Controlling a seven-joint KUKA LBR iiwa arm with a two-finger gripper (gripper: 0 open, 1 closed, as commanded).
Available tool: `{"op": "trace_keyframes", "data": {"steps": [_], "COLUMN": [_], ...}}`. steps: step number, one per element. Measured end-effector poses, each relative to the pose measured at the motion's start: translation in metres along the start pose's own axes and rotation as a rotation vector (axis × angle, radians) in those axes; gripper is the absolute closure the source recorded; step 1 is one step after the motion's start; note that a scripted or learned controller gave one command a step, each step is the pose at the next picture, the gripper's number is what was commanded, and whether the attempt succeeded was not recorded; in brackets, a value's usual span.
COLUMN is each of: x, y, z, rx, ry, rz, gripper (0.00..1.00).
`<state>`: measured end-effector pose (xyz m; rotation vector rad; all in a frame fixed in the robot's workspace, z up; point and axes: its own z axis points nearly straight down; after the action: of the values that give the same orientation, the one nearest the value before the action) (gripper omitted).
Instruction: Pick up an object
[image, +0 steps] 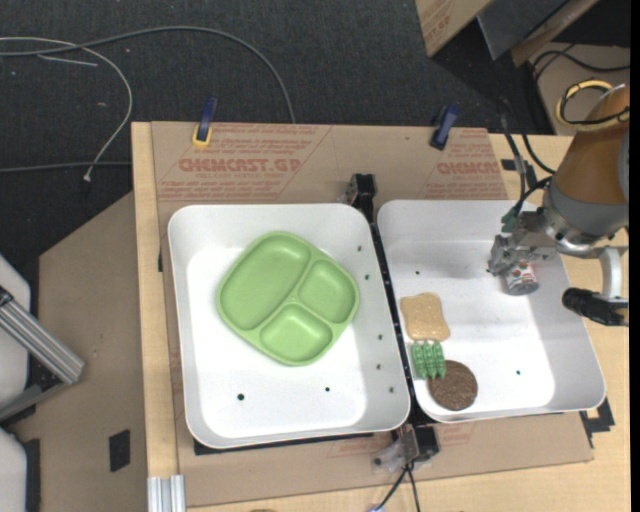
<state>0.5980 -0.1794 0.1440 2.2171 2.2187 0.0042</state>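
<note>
In the right bin (560, 350) lie three small objects near its left wall: a tan bread-like slice (424, 316), a small green ridged piece (428, 358) and a brown round patty (455, 385). My gripper (515, 265) hangs over the upper right part of that bin, well to the right of these objects and apart from them. A small grey and reddish thing (521, 279) shows right under the gripper; whether it is a separate object or part of the gripper is unclear. A green divided plate (288, 298) rests in the left bin (200, 250).
Both bins sit on a cardboard sheet (250, 160) held by blue clamps (444, 127) at the back. The arm's orange band (595, 165) rises at the right edge. A black fixture (361, 188) stands between the bins at the back.
</note>
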Motion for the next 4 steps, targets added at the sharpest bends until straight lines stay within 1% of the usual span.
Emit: {"op": "trace_keyframes", "data": {"steps": [1, 2, 3, 4], "x": [-0.004, -0.004, 0.052, 0.111], "y": [0.005, 0.006, 0.013, 0.020], "z": [-0.064, -0.111, -0.118, -0.103], "rx": [-0.002, -0.001, 0.002, 0.009], "ry": [-0.001, 0.000, 0.003, 0.005], "rz": [0.000, -0.001, -0.006, -0.006], "gripper": [1.00, 1.00, 1.00, 1.00]}}
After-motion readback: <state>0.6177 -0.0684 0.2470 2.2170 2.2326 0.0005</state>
